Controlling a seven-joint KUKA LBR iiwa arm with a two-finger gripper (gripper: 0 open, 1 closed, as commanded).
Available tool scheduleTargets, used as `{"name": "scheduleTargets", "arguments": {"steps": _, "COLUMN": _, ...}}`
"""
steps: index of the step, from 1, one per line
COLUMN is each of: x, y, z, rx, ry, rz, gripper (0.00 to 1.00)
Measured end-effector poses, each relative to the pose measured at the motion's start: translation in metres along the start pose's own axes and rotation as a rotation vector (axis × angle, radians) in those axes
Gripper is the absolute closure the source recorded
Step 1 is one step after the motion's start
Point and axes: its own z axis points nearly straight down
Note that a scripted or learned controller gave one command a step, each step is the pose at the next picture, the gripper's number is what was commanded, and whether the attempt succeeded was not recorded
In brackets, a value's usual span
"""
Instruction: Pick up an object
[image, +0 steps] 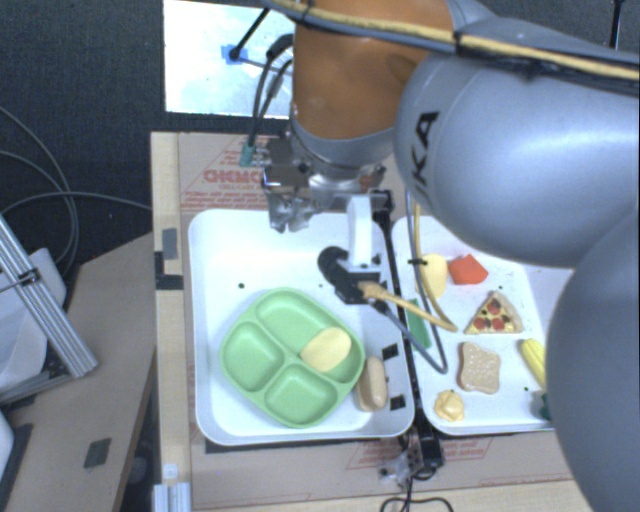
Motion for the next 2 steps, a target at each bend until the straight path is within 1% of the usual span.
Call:
{"name": "scheduleTargets", "arguments": {"steps": 1, "x": -0.043, "y": 0.066, "z": -0.152, "rx": -0.005, "ry": -0.004, "rz": 0.007, "gripper": 1.00}}
{"name": "scheduleTargets", "arguments": {"steps": 2, "x": -0.087, "y": -0.026, "z": -0.183, "rx": 0.011, "ry": -0.004, "rz": 0.005, "gripper": 1.00}}
